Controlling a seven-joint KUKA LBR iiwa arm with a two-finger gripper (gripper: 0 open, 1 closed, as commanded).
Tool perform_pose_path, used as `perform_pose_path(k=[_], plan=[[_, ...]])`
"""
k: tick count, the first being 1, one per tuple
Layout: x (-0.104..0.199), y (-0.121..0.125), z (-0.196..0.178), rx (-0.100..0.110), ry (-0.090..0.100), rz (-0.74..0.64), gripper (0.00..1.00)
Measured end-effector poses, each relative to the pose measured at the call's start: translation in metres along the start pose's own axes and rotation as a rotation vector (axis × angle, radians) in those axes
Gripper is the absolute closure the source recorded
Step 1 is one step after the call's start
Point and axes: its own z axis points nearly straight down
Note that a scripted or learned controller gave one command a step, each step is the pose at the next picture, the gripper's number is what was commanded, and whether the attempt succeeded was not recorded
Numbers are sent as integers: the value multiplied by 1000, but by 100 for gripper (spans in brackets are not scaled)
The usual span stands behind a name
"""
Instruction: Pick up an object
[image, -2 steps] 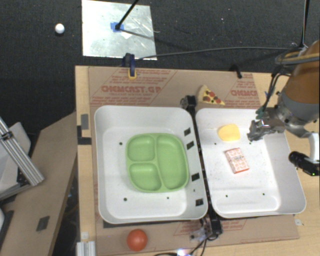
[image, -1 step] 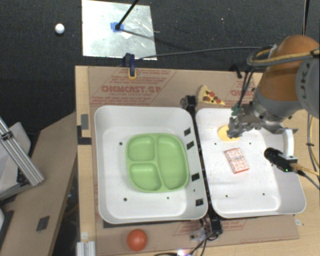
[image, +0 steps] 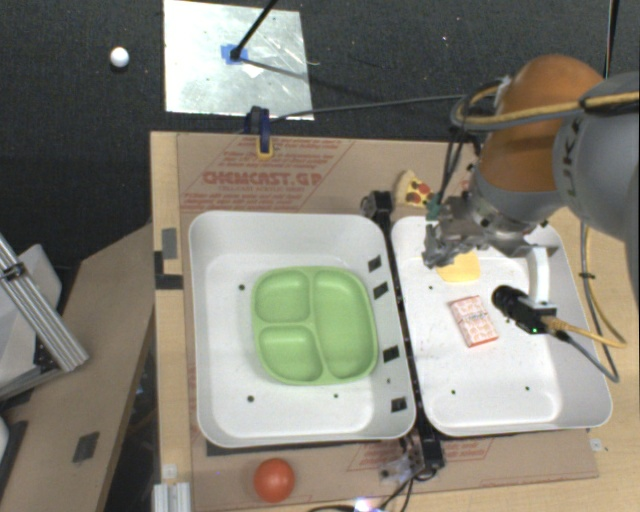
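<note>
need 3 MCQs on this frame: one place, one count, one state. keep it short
1. Where is the green tray?
A. left bin
B. right bin
C. on the bench outside the bins

2. How many compartments does the green tray have?
A. two
B. three
C. five

3. Where is the gripper?
A. low over the yellow piece in the right bin
B. over the green tray
C. beside the orange ball

Answers: 1 A, the tray lies in the left bin. 2 B, two small compartments and one long one. 3 A, the gripper sits at the yellow piece's edge, near the bin's back wall.
</note>
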Motion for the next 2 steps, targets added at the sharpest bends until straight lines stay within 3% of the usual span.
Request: perform_pose_path(k=[2], plan=[[121, 15, 3, 0, 1, -1, 100]])
